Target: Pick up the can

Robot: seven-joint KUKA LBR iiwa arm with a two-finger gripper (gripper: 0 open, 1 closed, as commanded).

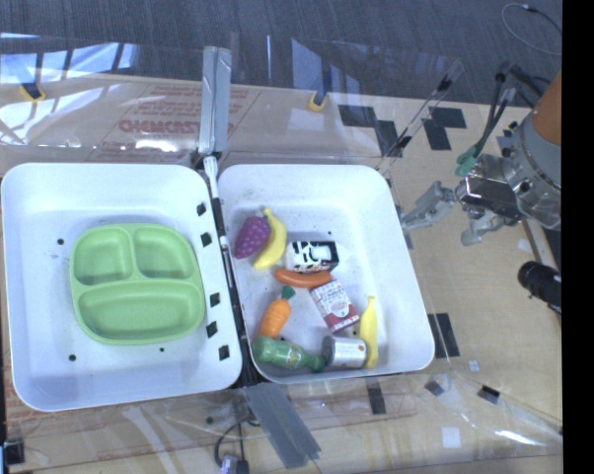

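Lighting even and fairly bright, overhead. White bins (40,363) near overexposed, little surface detail. Glare patches on clear sheeting (70,77) toward 11 o'clock; faint reflections along 6 o'clock. Shadows soft and short. Overall mild softness, low resolution; small toys lack crisp edges. Arm at 3 o'clock slightly blurred.

Can (347,353) hemmed in: bottle (285,355) touching left, banana (370,330) right, bin wall (415,355) near; open above
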